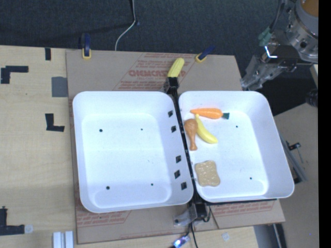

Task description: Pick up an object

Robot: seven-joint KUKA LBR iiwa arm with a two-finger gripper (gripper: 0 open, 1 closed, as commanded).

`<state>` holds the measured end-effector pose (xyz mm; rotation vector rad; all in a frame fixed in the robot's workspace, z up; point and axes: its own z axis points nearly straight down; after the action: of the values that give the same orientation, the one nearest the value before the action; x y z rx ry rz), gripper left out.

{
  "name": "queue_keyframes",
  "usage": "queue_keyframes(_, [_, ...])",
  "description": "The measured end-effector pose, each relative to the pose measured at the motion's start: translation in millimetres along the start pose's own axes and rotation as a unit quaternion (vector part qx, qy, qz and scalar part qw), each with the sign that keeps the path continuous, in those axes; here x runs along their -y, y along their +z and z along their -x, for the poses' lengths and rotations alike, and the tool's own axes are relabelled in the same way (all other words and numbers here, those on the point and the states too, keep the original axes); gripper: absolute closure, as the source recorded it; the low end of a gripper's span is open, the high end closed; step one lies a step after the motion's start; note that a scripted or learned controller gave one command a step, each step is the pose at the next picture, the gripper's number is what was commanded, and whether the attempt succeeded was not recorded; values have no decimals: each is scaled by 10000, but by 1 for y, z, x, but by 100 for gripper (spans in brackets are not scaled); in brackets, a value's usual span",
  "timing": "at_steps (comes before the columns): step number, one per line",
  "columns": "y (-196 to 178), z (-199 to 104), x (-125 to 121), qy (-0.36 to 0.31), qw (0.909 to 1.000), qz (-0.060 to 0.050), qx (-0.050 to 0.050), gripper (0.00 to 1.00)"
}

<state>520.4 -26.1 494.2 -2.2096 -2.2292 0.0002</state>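
Note:
Several toy foods lie in the left part of the right bin (253, 149). An orange carrot (207, 113) with a green tip lies crosswise near the far wall. Below it, a yellow banana (206, 133) rests against a brown chicken drumstick (191, 133). A tan, flat piece of bread (208, 173) lies nearer the front wall. My gripper (255, 80) hangs outside the bin, above its far right corner, well away from all the food. It is open and holds nothing.
The left bin (124, 154) adjoins the right one along a seam with black clips (178, 159). A yellow-handled clamp (175, 68) sits at the seam's far end. Small clamps (85, 46) hold the cardboard base. The grey arm (302, 25) enters from the upper right.

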Motion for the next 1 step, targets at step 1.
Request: queue_keyframes(1, [-37, -89, 33, -18, 10000, 27, -2, 100])
